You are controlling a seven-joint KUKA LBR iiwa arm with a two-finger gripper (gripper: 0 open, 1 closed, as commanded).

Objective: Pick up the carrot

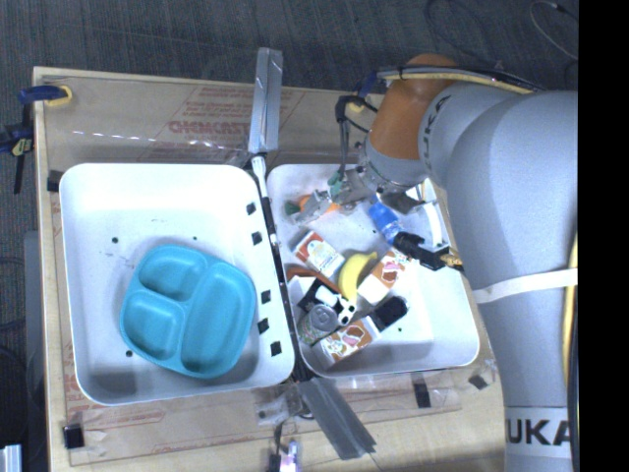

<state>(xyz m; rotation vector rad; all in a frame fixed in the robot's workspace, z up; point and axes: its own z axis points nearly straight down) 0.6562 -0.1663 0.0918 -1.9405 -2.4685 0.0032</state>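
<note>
With the carrot (pixel 316 203) lying near the far edge of the right bin (pixel 452 337), just beside the claw (pixel 346 187), whose grip I cannot tell, a clean pick likely needs a straight descent clear of the neighbouring clutter.

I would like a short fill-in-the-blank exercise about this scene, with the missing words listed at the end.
1. The blue divided plate lies in the ____ bin of the view.
2. The carrot lies near the far edge of the ____ bin, close to the gripper.
3. The colour of the banana among the clutter is ____.
4. The band above the arm's wrist is ____.

Missing words: left; right; yellow; orange
</note>
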